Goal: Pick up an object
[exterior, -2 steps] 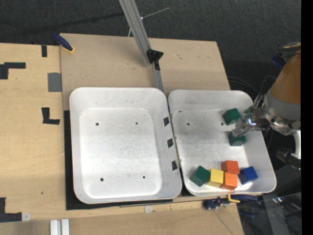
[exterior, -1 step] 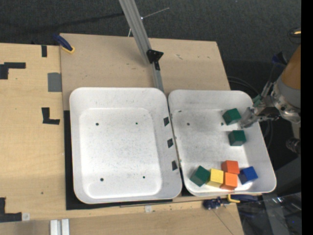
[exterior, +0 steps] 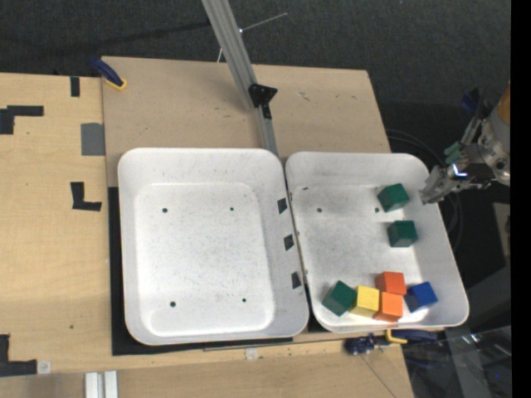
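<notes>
At the near edge of the right bin [exterior: 309,222], a small heap of blocks is seen. A green block [exterior: 338,297] is set at its left end, then a yellow block [exterior: 367,298], with two orange blocks [exterior: 390,293] packed close beside it (one a little behind the other). A blue block [exterior: 422,294] is tucked at the right end of the heap. A little farther back, a dark green block [exterior: 402,233] is placed alone. Beyond it, a lighter green block [exterior: 393,196] is found near the bin's right wall. The gripper [exterior: 435,191] is seen just past that wall, at the bin's right rim, close to the lighter green block but apart from it. Nothing is seen between its fingers, and it cannot be told whether they are spread or closed. To the left, the left bin [exterior: 133,222] is laid side by side with the right one.
</notes>
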Robot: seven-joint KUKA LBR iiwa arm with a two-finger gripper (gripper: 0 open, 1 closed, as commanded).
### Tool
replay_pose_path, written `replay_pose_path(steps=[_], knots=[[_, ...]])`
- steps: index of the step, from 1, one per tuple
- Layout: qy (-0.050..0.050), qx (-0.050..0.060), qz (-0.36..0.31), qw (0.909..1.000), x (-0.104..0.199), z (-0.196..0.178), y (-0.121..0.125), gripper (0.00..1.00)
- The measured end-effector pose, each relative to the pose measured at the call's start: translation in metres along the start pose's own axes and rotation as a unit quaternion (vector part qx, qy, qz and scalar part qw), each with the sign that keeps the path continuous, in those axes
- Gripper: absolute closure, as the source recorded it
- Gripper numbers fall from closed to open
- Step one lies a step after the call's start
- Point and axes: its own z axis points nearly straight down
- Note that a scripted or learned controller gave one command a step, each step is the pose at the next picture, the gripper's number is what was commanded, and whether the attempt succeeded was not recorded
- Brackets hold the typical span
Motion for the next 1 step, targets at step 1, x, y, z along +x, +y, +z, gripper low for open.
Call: replay_pose_path(steps=[1], knots=[[0.001,0.002,-0.002,1.0,0.0403,0.0182,0.0268,1.0]])
